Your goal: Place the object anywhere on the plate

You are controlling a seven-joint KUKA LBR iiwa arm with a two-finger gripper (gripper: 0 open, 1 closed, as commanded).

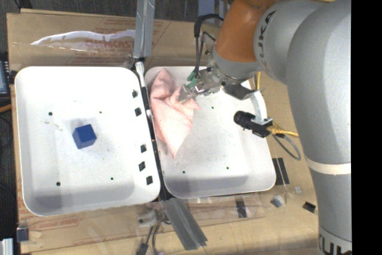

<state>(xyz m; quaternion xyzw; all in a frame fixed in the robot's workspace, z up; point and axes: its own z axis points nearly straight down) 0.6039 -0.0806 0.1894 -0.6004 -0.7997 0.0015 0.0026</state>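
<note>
Reading "KUKA" (265,30) on grey arm (310,68)

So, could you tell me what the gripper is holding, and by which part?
The gripper appears to pinch the pink cloth at its upper right edge.

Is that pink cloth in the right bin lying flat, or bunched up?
Bunched up: the crumpled pink cloth lies in folds along the left wall of the right white bin, its upper edge raised toward the gripper.
</note>
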